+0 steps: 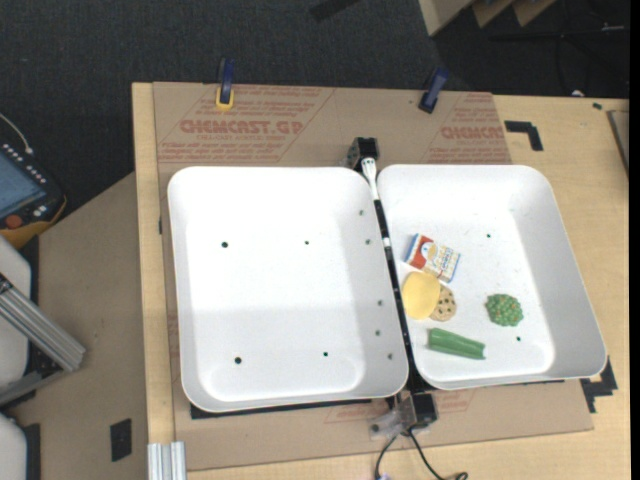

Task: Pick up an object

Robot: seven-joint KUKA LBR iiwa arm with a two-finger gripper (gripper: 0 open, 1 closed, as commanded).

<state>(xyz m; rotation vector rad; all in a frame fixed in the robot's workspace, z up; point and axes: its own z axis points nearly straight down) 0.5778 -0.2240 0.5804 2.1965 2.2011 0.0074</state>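
Faintly, red "CHEMCAST GP" lettering [243, 125] marks the board [300, 108] behind both bins; end effector state: cannot tell.

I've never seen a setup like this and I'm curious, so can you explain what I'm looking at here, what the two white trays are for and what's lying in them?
This is a robot test bench, seen from one camera fixed above it and looking down at a slant. Two shallow white bins sit side by side on a brown board. A robot arm would reach in from the right to pick things up.

The left bin is on the view's left. The right bin holds five small things, gathered near its left and lower part: a small carton in red, white and blue, a yellow round piece, a speckled cookie touching it, a bumpy green ball, and a green pod-shaped piece. They look like toy food. All of them lie loose in the bin.
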